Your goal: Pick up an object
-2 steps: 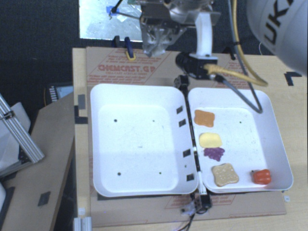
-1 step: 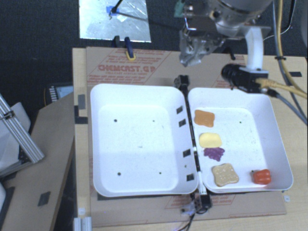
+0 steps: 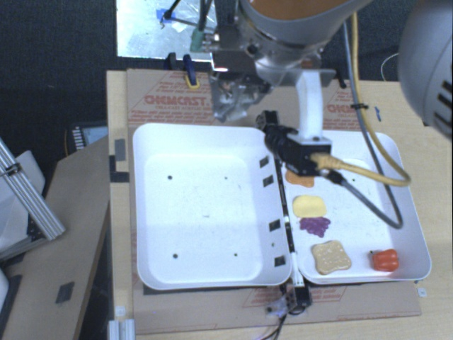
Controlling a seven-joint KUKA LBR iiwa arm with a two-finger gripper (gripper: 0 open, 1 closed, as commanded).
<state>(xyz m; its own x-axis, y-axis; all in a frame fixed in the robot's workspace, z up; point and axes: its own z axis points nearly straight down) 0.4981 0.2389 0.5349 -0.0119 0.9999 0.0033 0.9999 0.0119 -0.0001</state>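
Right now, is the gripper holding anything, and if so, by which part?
Cannot tell: the gripper is a blur above the far rim of the left bin.

The left bin [image 3: 198, 211] adjoins the right bin [image 3: 354, 227]. Along the right bin's left side, a rounded piece [image 3: 309, 206] lies behind a bunch of grapes [image 3: 315, 225]. A bread slice [image 3: 331, 256] lies before them, with a tomato [image 3: 384, 260] to its right.

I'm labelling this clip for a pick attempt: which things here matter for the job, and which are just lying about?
For the job: gripper, orange piece, yellow piece, purple grapes, toast, red pepper, right bin.
Just lying about: left bin, cardboard sheet, clamp, metal rail.
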